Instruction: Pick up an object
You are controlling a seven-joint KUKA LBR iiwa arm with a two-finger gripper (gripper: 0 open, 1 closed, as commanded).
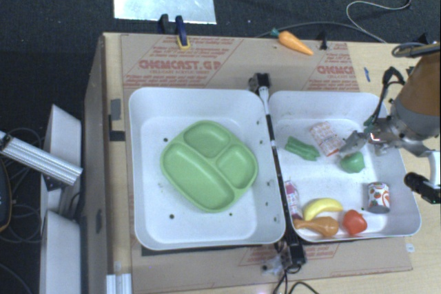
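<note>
Surface [207, 55]: cardboard-topped, carrying two white bins side by side.

Left bin [148, 169], at 9 o'clock of the pair: held one green divided plate [209, 165], lying flat near its middle.

Right bin [400, 213], at 3 o'clock: held the clutter. Green block [302, 149] toward 9 o'clock of this bin; crumpled wrapper [324, 138] just beside it at 12; round green piece [353, 162] near centre; small can [377, 197] at 4 o'clock; banana [322, 206], orange-brown piece [318, 226] and red piece [354, 222] crowded along the 6 o'clock wall. A small packet [291, 191] lay against the divider.

Arm [422, 96] reached in from 3 o'clock. Hand [360, 142] sat low over the bin, just above the round green piece, the likely target, with the wrapper just at its 9 o'clock. Could not tell whether the hand was wide or narrow; nothing seen held.

Risks, as judged: the rounded green piece may squirt out sideways under closing; the wrapper is close enough to get caught instead, or along with it.

Hard to read: the fingertips blur into the wrist hardware. An orange carrot [295, 43] lay outside the bins at 12 o'clock.
</note>
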